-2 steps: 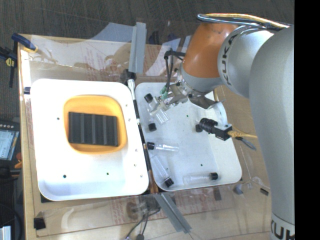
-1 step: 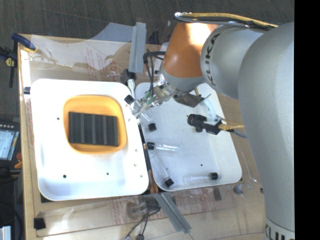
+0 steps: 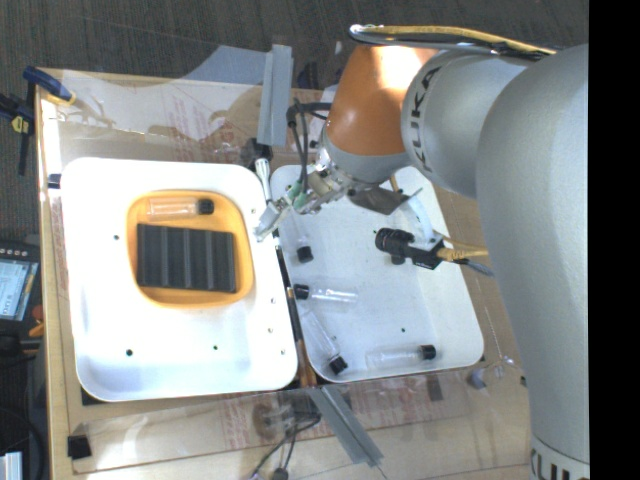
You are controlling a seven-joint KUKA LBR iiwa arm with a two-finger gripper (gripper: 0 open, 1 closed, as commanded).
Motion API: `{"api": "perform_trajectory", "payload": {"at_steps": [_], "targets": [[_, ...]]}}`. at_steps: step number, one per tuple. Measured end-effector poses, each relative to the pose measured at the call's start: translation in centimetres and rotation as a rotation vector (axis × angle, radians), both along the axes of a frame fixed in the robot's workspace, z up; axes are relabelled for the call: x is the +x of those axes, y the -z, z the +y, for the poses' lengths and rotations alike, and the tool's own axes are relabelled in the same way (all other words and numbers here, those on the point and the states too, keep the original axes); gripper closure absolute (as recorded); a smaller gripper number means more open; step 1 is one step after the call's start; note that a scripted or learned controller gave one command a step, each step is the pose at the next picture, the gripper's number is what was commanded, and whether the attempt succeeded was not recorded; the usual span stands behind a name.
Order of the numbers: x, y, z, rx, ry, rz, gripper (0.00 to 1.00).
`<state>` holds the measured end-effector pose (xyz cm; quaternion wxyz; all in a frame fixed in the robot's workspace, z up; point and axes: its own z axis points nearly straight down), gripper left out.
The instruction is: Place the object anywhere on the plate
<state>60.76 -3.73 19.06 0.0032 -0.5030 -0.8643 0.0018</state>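
Hovering low over the strip where the two bins meet, my claw [image 3: 268, 218] sits at the far end of that strip, close to the left bin's [image 3: 100, 368] right rim. From this slant I cannot tell whether it is wide or narrow, and I see nothing held in it.

On the orange plate [image 3: 140, 280], which lies in the left bin, a clear tube [image 3: 175, 207] with a black cap [image 3: 205, 207] rests across the far part. It is just beyond the dark ribbed insert [image 3: 190, 256] that takes up the plate's middle. The tube lies flat, its cap pointing toward my claw, and is well apart from it.

The right bin [image 3: 400, 303] holds more clear capped tubes:
- One tube [image 3: 330, 294] is near the bin's middle.
- A second tube [image 3: 395, 355] lies along the near rim.
- A third tube [image 3: 322, 343] lies slantwise by the near left corner.

A small black piece [image 3: 304, 253] lies alone in that bin, near my claw but not touching it. Both bins sit side by side on the table [image 3: 130, 118].
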Motion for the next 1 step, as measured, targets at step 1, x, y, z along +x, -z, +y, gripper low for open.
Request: {"api": "perform_trajectory", "payload": {"at_steps": [1], "targets": [[4.91, -0.13, 2.66, 0.000, -0.131, -0.007, 0.00]]}}
